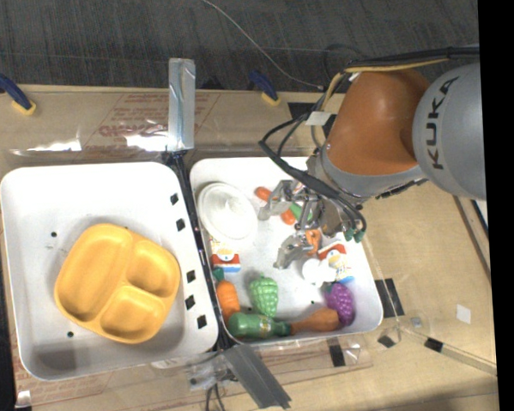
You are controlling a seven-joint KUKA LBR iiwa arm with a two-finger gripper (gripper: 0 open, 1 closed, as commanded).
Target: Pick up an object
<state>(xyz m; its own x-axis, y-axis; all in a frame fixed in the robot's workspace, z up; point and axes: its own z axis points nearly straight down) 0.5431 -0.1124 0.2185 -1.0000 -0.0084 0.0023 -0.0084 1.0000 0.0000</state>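
- Bench (432,260): a light wooden surface carrying two shallow white bins side by side, their adjoining walls touching along a strip marked with black tabs.
- Left white bin (26,221): contains one yellow plastic compartment plate (117,281) with three wells, lying flat, near the bin's middle.
- Right white bin (238,169): holds a clutter of small toys.
- A white round lid-like dish (226,210) lies in that bin's upper left.
- A small white figure with red and blue markings (226,261) lies just below the dish.
- An orange toy carrot (227,297) lies against the left wall, just beside a light green ridged toy vegetable (263,293).
- A dark green toy vegetable (250,325) lies along the lower wall, beside a brown oblong piece (317,321).
- A purple toy grape bunch (340,300) sits in the lower right corner.
- A small orange piece (262,193) lies near the top, left of the jaws.
- Grey arm with orange band (382,129): reaches in over the right bin's upper right, cables looped around the wrist.
- Jaws of the metal gripper (299,228): low over the centre-right of the bin, among small orange and white items; whether they are apart, together or clamped on anything cannot be told.
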